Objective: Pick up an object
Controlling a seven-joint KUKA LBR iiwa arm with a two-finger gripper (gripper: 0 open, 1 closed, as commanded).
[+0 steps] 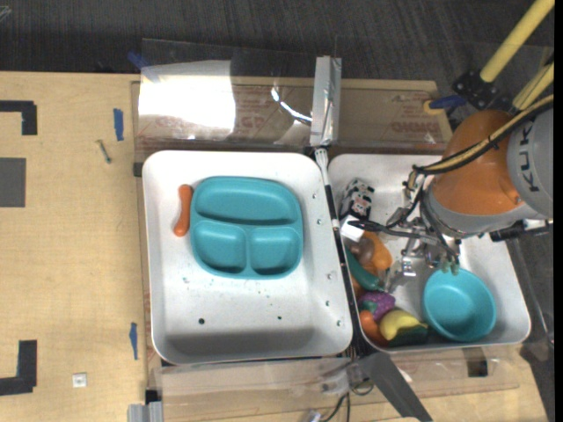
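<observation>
Yellow banana (403, 325), at the near edge of the right bin (508, 280), lies closest to the camera. It touches the purple grape cluster (380, 303) behind it and a small orange-red ball (369, 325) at its left.

Count: two white bins side by side on the tabletop (62, 280); one teal tray; one teal bowl; one orange stick; one banana; one grape cluster; two orange pieces; one green piece; one small black-and-white thing.

Left bin (167, 323): holds the teal tray (246, 227), which has three compartments, one long across the back and two smaller in front. The orange stick (183, 209) lies on the bin floor just beside the tray's left edge, lengthwise along it.

Right bin: the round teal bowl (457, 304) stands upright in the near right part, just right of the banana. Along the left wall the toys are crowded together, with the larger orange piece (376, 255) resting against the green piece (359, 266). The black-and-white thing (359, 199) sits apart toward the back and is too small to identify.

Gripper (413, 262): carried by the grey arm (475, 178) with its orange band, it is low over the right bin, between the larger orange piece and the bowl's rim. Whether it is open or closed cannot be told. That orange piece is smooth, rounded and partly hidden by cables, and it is the nearest thing to the gripper.
</observation>
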